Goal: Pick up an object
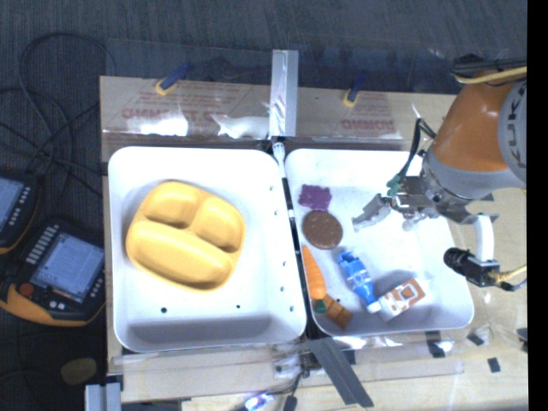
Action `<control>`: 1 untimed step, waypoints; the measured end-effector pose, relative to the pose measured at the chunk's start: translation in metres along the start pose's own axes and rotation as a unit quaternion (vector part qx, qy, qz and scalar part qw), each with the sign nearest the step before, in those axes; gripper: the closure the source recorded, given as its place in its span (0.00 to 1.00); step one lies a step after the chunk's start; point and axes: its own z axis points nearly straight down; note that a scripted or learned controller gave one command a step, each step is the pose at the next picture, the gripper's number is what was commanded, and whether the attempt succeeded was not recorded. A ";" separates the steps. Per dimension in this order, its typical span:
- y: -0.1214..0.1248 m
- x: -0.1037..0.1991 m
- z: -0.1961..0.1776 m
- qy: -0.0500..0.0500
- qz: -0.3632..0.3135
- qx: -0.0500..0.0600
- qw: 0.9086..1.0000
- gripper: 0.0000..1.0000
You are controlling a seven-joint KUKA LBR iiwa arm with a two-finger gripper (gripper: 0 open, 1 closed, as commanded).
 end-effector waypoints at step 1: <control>-0.012 0.017 0.114 -0.001 -0.056 -0.006 0.998 0.00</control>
